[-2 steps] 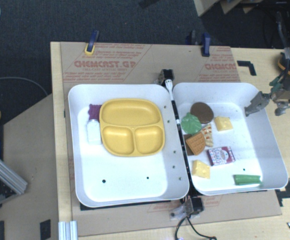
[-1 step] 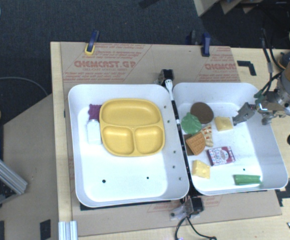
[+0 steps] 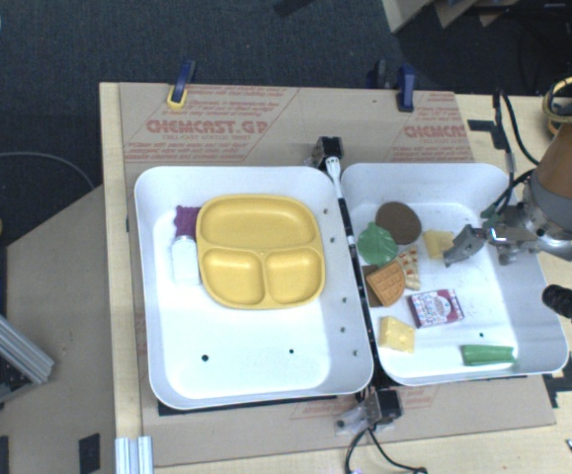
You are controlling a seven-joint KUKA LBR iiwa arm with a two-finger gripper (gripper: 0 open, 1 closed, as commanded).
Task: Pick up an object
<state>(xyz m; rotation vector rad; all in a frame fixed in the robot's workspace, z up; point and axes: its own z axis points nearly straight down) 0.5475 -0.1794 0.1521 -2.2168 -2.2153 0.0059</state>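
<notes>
Pincer point(image 3: 460, 246) over rt bin point(image 3: 532, 309), nr yellow block point(image 3: 438, 243); grip state prob unreadable.

— What sits in the left bin point(image 3: 167, 363)?
— A divided plate point(image 3: 261, 249) toward the back, a bottle point(image 3: 184, 261) just to its left.
— And the right bin point(image 3: 532, 344)?
— A cookie point(image 3: 399, 221) at the back, a waffle point(image 3: 387, 282) below it, a cheese wedge point(image 3: 397, 334) and a small packet point(image 3: 435, 308) nearer the front. The tool point(image 3: 468, 243) hangs above its right half.
</notes>
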